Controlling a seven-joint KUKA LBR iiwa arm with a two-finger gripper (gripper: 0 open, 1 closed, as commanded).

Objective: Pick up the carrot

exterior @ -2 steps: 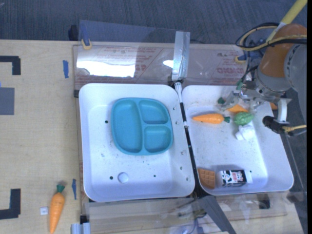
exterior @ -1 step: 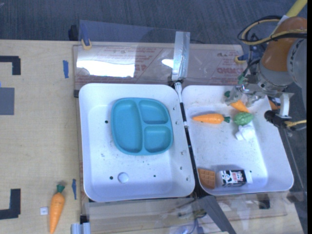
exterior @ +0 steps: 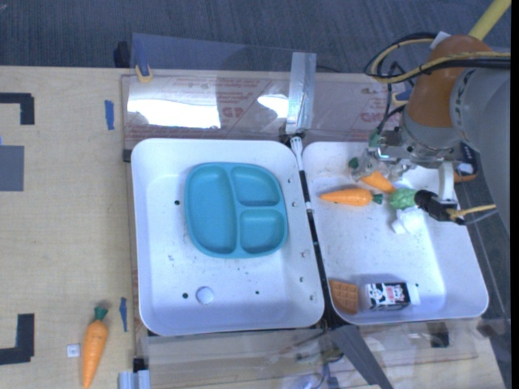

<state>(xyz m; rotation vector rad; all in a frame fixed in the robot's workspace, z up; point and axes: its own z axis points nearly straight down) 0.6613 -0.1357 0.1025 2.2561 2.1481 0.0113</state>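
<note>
**Carrot pick: claw positioned above the right bin**

Nearest the camera, along the lower edge of the view, a carrot (exterior: pixel 95 344) with a green top lies on the bare desk (exterior: pixel 57 217), outside both bins and well apart from the arm.

The desk carries two shallow white bins side by side. The left bin (exterior: pixel 154 241) holds a blue divided plate (exterior: pixel 237 209), set flat near its centre. The right bin (exterior: pixel 454 274) holds the loose items, so it appears to be the working area.

The arm (exterior: pixel 442 96) reaches in from the right, its orange band over the far corner of the right bin. The claw (exterior: pixel 381 154) hangs over the far part of that bin. Whether it is wide or narrow cannot be told: the parts at its tip are too small and cluttered to read. Nothing is visibly held.

A second carrot (exterior: pixel 347 196) lies flat in the right bin, just below the claw, leafy end pointing right. It is judged the likely target, being the one within reach. A smaller orange piece (exterior: pixel 378 181) lies just beside it, nearer the claw, and a green item (exterior: pixel 403 198) to its right. Both crowd the approach and could be gripped by mistake.

At the near wall of the right bin rest a small black-and-white carton (exterior: pixel 386 296) and a waffle piece (exterior: pixel 345 296), well clear of the pick.
</note>
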